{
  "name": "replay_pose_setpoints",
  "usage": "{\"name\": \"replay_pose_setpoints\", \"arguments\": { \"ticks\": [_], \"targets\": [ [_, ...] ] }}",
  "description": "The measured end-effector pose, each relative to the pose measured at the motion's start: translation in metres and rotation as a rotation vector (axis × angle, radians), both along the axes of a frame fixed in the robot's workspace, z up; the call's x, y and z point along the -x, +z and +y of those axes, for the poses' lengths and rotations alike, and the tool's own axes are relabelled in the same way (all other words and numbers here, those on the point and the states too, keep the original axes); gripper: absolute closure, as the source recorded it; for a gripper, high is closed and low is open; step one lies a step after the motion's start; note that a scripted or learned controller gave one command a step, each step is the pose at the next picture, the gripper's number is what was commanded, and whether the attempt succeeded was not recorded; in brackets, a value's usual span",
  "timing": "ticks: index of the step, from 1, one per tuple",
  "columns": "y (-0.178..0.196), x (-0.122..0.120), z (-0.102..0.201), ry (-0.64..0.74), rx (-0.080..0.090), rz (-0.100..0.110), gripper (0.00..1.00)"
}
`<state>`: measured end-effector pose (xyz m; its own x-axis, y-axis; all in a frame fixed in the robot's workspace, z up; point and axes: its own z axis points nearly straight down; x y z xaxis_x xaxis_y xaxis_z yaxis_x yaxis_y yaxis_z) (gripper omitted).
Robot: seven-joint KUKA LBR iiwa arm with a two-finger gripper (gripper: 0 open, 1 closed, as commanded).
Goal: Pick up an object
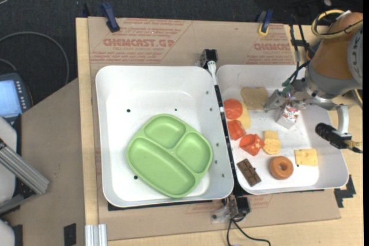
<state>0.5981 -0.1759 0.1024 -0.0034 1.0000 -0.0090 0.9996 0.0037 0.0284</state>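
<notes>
Cardboard covered the tabletop [173, 37], its far edge held by blue clamps, and carried two shallow white bins side by side. Largest of these, the left bin [115, 89] held a green divided plate [169, 154] lying toward its near edge, which left a broad band of bare white floor along the far and left walls. Beside it, the right bin [328, 178] shared a black-edged rim with its neighbour, and its contents crowded the left half and the near side, with a little open floor at the far right corner under the arm. Reaching in from the right, the grey arm [337, 60] hung over that bin's far side, and its gripper [286, 102] pointed down with fingers spread apart, closed on nothing, just above a small white carton [288, 116]. Left of the gripper lay a tan slice [254, 97] close to the far wall. Against the shared rim sat a red tomato [233, 108], a pale yellow piece [245, 120], an orange piece [235, 129] and a red pepper [251, 143]. Nearer lay a corn piece [270, 142], a brown doughnut [281, 167], a cheese wedge [306, 157] and a chocolate bar [248, 171], the last close to the near edge.
</notes>
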Motion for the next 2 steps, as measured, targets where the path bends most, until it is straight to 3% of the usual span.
{"name": "replay_pose_setpoints", "arguments": {
  "ticks": [1,2],
  "targets": [
    [-0.0104,0.0195,-0.0384,-0.003,-0.004,0.012,0.00],
    [-0.0049,0.0225,-0.0358,-0.003,-0.007,0.022,1.00]
  ]
}}
